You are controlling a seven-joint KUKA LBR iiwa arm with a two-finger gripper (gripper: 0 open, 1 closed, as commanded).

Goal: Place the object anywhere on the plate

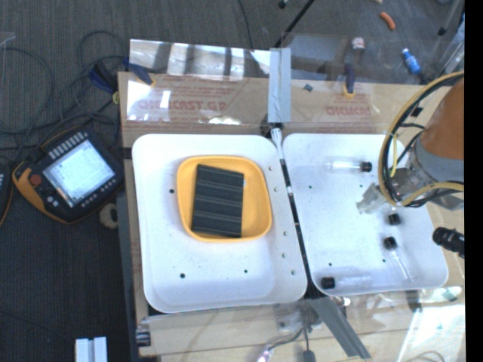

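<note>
On the left bin [162,277], a yellow plate [260,202] sits near the middle, and a dark ribbed block [218,200], taken to be the task's object, lies flat inside it, its long side running toward the bench's rear edge and none of it overhanging the rim. At the right of the camera view, the arm [449,123] reaches over the right bin [339,240], with the gripper [373,198] low above that bin's floor, well apart from the plate; whether it is spread or pressed together cannot be told, since cables and glare obscure it. Nothing is seen held. Judged from this layout, placement appears complete: the block rests on the plate, free of the gripper, and at most the arm's retreat is left.
</note>
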